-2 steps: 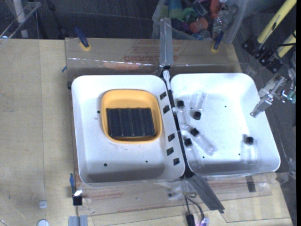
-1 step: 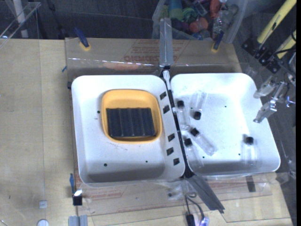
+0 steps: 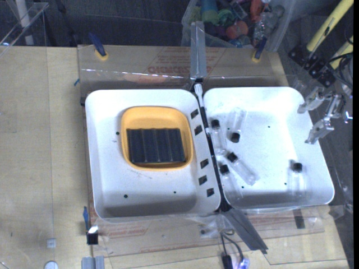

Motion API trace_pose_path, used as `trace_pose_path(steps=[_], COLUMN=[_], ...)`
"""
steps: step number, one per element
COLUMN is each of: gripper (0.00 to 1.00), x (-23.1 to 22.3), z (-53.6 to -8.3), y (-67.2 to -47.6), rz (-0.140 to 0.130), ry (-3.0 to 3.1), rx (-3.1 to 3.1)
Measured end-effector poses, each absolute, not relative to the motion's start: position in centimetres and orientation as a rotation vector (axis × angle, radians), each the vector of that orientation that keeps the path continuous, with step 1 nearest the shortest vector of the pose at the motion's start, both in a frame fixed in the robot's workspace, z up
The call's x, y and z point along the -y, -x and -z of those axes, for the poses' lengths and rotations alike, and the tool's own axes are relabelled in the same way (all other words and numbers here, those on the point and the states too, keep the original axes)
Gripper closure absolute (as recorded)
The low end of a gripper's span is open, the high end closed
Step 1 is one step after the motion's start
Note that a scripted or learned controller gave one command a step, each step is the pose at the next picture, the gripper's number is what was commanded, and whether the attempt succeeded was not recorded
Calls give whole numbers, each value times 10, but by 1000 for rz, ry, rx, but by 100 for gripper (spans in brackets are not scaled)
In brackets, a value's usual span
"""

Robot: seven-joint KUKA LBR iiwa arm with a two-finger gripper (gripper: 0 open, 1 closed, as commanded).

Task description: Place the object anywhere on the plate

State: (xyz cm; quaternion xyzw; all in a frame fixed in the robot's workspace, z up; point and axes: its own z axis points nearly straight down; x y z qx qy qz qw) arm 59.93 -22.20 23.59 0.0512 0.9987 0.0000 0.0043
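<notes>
A yellow plate (image 3: 130, 122) lies in the left white bin (image 3: 101, 150), with a dark ridged rectangular insert (image 3: 156, 145) on it. In the right white bin (image 3: 269, 105) lie several clear plastic vials with black caps: one (image 3: 237, 122) near the middle, one (image 3: 242, 171) towards the front, and one (image 3: 295, 175) at the front right. My gripper (image 3: 309, 121) hangs over the right bin's right edge, well away from the vials. Its two metal fingers stand apart with nothing between them.
A raised divider (image 3: 203, 144) with black marks separates the two bins. Behind the bins stands a clear box of coloured toys (image 3: 235, 7). Blue clamps (image 3: 100, 50) hold a sheet at the back. Bare wooden bench (image 3: 39, 150) extends to the left.
</notes>
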Motion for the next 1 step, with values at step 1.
trace_pose_path(steps=[1], gripper=[0], x=[222], z=[-252], y=[-606], rz=[1], ry=[170], rx=[-3126])
